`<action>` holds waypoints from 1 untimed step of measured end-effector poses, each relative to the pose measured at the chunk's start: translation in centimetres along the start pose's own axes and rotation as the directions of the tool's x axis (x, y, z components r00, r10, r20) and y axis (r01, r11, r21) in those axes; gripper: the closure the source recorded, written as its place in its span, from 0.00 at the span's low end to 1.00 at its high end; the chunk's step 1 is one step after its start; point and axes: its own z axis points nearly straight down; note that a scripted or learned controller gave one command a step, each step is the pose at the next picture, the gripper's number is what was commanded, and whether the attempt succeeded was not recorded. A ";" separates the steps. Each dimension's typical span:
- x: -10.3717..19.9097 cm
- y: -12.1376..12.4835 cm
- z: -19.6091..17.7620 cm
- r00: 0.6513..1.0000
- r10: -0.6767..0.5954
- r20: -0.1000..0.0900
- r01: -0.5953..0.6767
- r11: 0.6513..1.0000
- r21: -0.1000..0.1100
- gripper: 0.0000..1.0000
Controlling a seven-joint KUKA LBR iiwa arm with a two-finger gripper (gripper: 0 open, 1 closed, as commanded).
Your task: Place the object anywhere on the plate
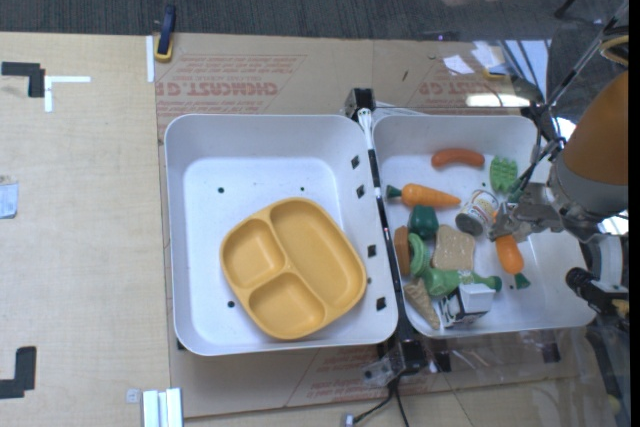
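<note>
With the claw [512, 220] low in the right bin [540, 130], over the small carrot [509, 254] among the toy food, its grip impossible to tell, a clean pick should come before crossing to the yellow plate [291, 267] at centre-left.

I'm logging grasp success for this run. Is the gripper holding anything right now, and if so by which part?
It cannot be told. The gripper is low among the toy food in the right bin, right above a small orange piece.
</note>
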 end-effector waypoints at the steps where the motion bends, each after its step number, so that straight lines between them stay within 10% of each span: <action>1: 2.1 5.9 -9.7 0.986 -0.168 0.002 0.168 0.986 0.001 1.00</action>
